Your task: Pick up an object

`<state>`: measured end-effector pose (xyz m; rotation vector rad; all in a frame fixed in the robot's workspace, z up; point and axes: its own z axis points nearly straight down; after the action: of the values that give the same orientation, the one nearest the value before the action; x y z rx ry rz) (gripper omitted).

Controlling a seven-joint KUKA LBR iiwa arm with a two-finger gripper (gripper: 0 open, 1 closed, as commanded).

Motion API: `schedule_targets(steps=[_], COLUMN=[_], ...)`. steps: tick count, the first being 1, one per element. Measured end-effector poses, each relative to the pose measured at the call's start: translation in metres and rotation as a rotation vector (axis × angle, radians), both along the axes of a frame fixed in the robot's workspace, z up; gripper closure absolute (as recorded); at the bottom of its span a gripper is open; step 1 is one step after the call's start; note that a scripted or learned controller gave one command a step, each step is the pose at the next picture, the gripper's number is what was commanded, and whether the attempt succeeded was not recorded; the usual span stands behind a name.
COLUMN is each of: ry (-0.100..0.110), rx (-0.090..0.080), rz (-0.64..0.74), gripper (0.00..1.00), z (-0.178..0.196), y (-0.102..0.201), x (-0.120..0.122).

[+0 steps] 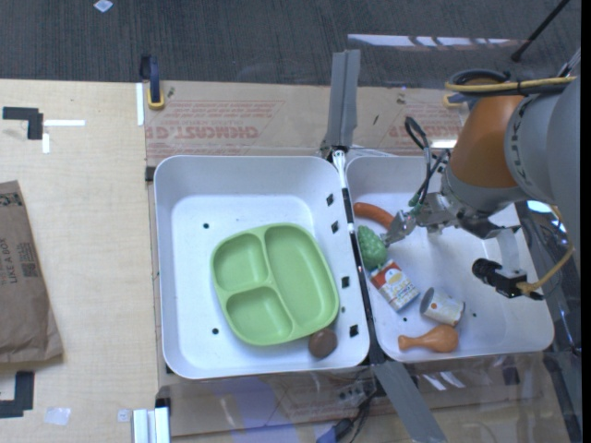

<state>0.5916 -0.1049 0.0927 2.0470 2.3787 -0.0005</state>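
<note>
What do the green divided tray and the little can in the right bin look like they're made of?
Green tray: looks like moulded plastic, matte to slightly satin, with uniform colour, soft rounded dividers and a faint sheen on the rims. Can: its pale grey end suggests metal, though it could be a plastic toy; too small to be sure.

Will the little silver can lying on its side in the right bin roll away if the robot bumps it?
Probably. The little silver can lies on its round side, so a nudge could roll it. Its smooth metal looks slippery, and it seems small and light.
</note>
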Motion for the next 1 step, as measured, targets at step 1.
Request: schedule_targets(steps=[1], ry=[0.001], rx=[0.000], rz=[0.148], gripper=[0.00], z=[0.0000], y=[0.0000], x=[0.0677])
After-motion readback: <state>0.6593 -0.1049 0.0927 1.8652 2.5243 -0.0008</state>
